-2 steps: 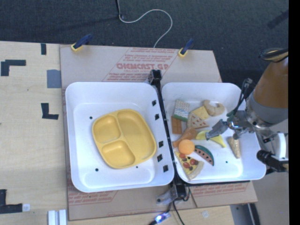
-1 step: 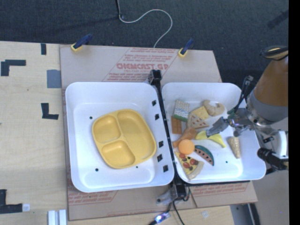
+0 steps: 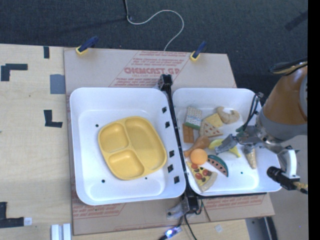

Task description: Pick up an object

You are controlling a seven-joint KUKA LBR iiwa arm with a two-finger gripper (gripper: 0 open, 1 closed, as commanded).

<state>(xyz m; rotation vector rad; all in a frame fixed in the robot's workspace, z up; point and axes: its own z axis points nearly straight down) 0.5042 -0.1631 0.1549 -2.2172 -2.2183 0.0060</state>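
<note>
the desk (image 3: 30, 134) carries two white bins side by side. the left bin (image 3: 82, 134) holds a yellow divided plate (image 3: 132, 147); the right bin (image 3: 247, 181) holds a heap of toy food, and that is where the pick has to happen. the arm (image 3: 285, 109) reaches in from the right, its tool (image 3: 226, 145) low over the middle of the heap, just beside a yellow banana-like piece (image 3: 218, 144). whether the tool's fingers are apart or together, i cannot tell (they blur into the dark metal), and nothing shows between them.

in the heap, going down in size: a pizza slice (image 3: 202, 175) at the near edge, a watermelon slice (image 3: 218, 165), a cheese wedge (image 3: 212, 125), a small orange ball (image 3: 198, 157).

to do this well, i judge the tool should settle on one piece that lies apart from its neighbours, come straight down, and close across its narrow side. the crowded middle risks pinching two things or nudging them away.
</note>
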